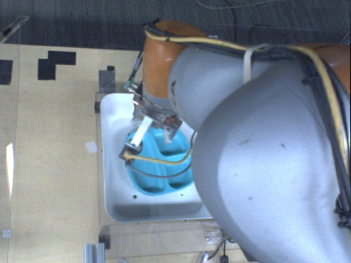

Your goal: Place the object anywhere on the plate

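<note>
Hovering over a blue divided plate in the white bin, tool low above its upper edge. Cannot tell finger spread or any hold; cannot make out the object to be placed.

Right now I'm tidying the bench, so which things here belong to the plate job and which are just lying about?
Job:
blue divided plastic plate
two-finger gripper above it
white shallow bin holding the plate

Lying about:
black cable on the dark floor
small white paper scrap on the bench

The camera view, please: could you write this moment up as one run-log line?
arm: reaching over white bin | gripper: above blue plate | held object: cannot tell
</note>
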Motion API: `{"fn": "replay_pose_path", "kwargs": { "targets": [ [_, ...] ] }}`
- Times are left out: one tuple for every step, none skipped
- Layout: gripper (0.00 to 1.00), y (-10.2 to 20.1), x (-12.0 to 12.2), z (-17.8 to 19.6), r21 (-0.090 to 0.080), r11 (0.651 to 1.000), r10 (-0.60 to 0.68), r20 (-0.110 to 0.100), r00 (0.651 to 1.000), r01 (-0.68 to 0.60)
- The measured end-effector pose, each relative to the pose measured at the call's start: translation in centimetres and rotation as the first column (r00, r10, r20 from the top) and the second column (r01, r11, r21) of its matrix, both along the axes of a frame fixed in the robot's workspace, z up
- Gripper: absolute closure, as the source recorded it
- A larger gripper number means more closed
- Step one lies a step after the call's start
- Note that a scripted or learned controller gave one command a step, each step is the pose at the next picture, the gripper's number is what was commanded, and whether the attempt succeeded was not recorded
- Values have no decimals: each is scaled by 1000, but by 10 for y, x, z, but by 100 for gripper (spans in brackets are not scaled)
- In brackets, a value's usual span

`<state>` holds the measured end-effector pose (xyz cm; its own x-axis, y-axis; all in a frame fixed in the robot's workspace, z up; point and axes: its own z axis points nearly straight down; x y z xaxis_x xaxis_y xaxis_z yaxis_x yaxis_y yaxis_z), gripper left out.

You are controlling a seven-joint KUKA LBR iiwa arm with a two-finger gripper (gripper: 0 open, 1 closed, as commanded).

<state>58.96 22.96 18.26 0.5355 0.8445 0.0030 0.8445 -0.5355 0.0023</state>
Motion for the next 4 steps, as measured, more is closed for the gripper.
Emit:
{"fn": "replay_pose_path", "kwargs": {
  "targets": [
    [0, -1, 47, -50, -1, 994, 111, -1, 994, -111],
    [0, 4, 2, -87, -7, 925, 379, 21, 925, -379],
    [0, 6, 61, -51, -3, 840, 543, 3, 840, -543],
    [0, 0, 38, -89, -14, 703, 712, 20, 702, -711]
  ]
}}
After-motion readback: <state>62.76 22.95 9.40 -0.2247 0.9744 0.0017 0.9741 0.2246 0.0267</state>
